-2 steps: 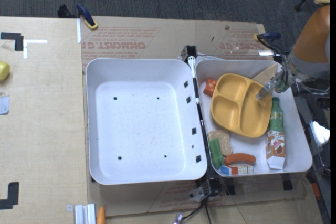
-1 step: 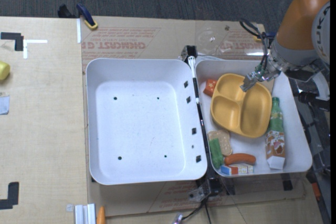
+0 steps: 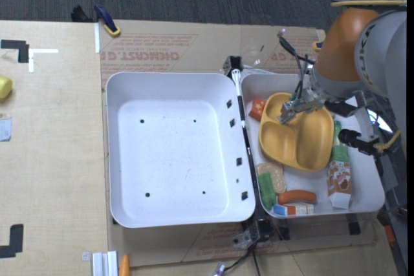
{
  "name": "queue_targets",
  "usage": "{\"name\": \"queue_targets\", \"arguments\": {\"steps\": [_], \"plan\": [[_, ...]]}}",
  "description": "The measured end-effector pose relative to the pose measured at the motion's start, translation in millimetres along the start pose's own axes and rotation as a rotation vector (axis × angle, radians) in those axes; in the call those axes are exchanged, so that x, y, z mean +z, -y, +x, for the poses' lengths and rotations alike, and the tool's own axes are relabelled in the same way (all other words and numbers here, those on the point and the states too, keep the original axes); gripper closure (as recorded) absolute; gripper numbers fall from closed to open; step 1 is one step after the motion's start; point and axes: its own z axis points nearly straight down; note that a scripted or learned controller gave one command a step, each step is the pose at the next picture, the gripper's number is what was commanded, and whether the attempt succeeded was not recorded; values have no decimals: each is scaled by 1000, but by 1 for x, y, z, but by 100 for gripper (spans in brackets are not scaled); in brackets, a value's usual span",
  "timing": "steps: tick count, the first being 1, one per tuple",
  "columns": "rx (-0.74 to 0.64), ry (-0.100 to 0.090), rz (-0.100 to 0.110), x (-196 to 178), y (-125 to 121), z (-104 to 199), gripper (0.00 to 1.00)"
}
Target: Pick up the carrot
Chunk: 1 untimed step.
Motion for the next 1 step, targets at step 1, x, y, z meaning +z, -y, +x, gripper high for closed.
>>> {"name": "queue_targets", "arguments": {"steps": [1], "plan": [[63, -8, 11, -82, -53, 93, 100]]}}
